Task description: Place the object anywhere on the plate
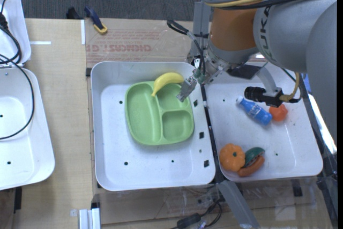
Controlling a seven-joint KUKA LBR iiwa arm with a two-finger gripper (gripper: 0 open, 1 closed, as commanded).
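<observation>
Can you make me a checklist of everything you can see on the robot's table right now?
Surface: two shallow white bins side by side, left bin and right bin, on a bench with cardboard behind.
Job's things: green plate with compartments in the left bin; yellow banana lying on its upper rim.
Clutter: in the right bin, blue bottle, small orange thing, toy pumpkin, and a red and green toy.
Grippers: gripper over the plate's upper right edge, beside the banana; finger state unclear.
Cables: black cable on white equipment at far left.
Surroundings: blue and yellow clamp at the bench's back edge.
</observation>
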